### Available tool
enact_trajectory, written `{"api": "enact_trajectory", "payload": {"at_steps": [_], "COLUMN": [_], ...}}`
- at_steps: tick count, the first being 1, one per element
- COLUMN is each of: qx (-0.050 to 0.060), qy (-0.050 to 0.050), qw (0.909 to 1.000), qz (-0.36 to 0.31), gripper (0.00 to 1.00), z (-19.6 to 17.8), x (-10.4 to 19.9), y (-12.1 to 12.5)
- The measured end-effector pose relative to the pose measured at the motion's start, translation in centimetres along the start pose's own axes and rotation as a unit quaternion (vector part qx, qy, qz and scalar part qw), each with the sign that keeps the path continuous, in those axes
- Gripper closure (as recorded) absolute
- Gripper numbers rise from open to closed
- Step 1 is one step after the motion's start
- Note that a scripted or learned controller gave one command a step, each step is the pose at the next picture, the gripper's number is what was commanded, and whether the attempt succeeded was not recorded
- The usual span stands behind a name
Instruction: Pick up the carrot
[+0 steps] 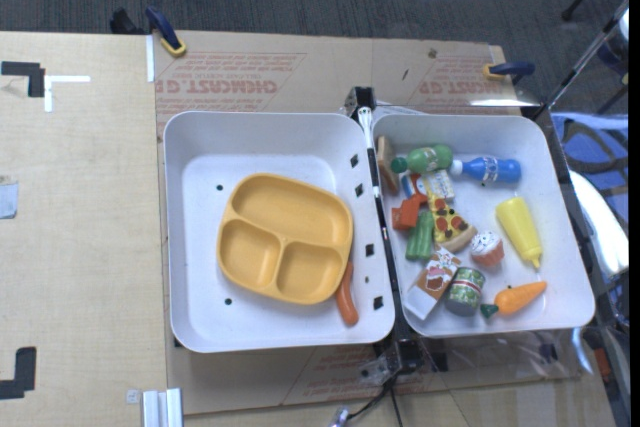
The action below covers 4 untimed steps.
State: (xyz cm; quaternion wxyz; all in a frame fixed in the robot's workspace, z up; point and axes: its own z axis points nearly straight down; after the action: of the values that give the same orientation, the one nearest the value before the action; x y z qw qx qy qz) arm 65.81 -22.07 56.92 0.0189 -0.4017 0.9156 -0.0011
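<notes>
Whether the pincer is wide or narrow cannot be told. The carrot (519,297) lies in the right bin (556,177), near its front right corner, orange tip pointing toward the right wall and green end just beside a small can (465,290). The front wall runs close along the carrot, while bare floor lies between its tip and the right wall. A yellow bottle (520,230) sits near, farther back, with a narrow gap between. Other toys crowd the bin's left half. In the left bin (190,165), a yellow plate (285,238) leaves bare margins, a sausage (346,301) at its front right edge.
</notes>
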Motion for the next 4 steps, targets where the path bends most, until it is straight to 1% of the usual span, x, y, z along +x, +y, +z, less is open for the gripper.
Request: {"api": "enact_trajectory", "payload": {"at_steps": [4], "qx": [0.000], "qy": [0.000], "qw": [1.0000], "qz": [0.000], "gripper": [0.00], "z": [0.00], "x": [-0.01], "y": [0.01]}}
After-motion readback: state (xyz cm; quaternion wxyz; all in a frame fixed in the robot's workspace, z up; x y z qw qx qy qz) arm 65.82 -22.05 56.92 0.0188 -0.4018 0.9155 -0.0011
